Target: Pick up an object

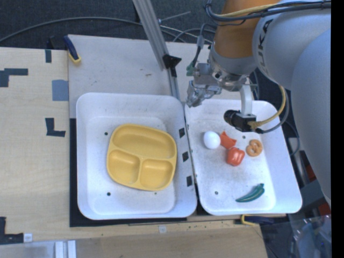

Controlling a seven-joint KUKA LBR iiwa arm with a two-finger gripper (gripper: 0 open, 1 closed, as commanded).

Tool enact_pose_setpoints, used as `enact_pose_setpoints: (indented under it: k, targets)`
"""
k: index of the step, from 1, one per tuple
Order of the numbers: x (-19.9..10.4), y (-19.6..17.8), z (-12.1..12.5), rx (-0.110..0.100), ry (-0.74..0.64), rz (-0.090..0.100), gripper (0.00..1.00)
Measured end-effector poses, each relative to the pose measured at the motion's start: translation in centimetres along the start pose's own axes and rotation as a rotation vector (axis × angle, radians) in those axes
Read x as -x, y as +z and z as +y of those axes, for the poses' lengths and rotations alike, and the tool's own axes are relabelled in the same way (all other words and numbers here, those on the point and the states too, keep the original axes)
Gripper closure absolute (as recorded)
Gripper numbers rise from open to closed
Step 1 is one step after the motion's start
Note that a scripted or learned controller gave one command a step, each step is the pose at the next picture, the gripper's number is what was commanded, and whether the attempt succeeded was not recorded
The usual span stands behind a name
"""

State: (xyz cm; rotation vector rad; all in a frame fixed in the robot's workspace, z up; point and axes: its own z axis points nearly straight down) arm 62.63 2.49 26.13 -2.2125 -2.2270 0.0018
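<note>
While the arm reaches in from the upper right, I see the gripper (198,97) hovering over the top-left corner of the right bin (285,195), nothing betw. its fingers; open or clenched, can't tell from here. Objs sit mid-bin, below and right of it: white egg (211,140), red pepper (235,156) w/ a smaller red piece (227,140) just above, pretzel (254,147), green chili (251,193) (lower down, apart). Left bin (88,198) holds a yellow divided plate (141,156).

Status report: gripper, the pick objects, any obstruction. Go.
Gripper over right bin's back-left corner, holding nothing visible. White egg, red pieces, green pepper lying loose. Nothing blocking.
</note>
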Motion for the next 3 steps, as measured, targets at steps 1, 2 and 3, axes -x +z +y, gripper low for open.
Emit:
enact_pose_setpoints:
  k: [1, 2, 3]
  targets:
    - [-5.6, 1.3, 0.0, -0.001, 0.000, 0.000, 1.00]
    - [-7.5, 4.2, 0.0, -0.003, 0.003, -0.002, 1.00]
    - [-7.4, 4.0, 0.1, 0.000, 0.004, -0.002, 0.00]
